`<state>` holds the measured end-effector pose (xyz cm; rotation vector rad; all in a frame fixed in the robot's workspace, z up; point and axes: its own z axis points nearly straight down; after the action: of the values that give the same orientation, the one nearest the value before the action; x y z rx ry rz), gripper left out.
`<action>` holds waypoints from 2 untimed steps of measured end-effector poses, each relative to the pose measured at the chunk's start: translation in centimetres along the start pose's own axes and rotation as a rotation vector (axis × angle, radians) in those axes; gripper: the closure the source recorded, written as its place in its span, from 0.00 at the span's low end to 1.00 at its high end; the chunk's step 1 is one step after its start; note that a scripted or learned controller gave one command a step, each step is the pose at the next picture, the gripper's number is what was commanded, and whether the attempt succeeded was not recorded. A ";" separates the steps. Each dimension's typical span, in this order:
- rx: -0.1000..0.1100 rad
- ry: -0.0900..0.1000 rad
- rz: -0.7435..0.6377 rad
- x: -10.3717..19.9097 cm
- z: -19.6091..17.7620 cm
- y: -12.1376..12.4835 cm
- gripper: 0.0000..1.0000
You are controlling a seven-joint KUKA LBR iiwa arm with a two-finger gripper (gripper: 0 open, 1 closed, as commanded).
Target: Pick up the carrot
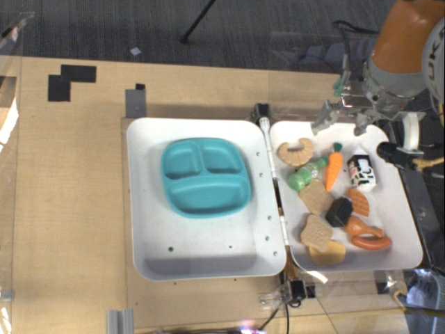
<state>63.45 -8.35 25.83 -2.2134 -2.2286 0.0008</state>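
While the gripper (342, 119) hangs over the right bin's (410, 242) far edge with jaws spread open and nothing in them, the carrot (334, 169) lies in that bin, just beside a green veggie (304, 176) and a cow-print block (361, 171).

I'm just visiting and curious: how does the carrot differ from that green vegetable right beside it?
The carrot is orange with a small green top; the green vegetable is green all over. The carrot is slim and tapers to a point, while the green vegetable is stubbier and rounder. The carrot lies nearly straight up the picture; the green vegetable lies slanted. Both rest in the right bin, close together.
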 end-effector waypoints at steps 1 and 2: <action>-0.014 -0.003 -0.268 -2.3 17.0 -0.6 0.00; -0.007 -0.004 -0.343 -7.5 17.0 -7.9 0.00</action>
<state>55.62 -15.94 8.85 -1.8054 -2.5795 -0.0035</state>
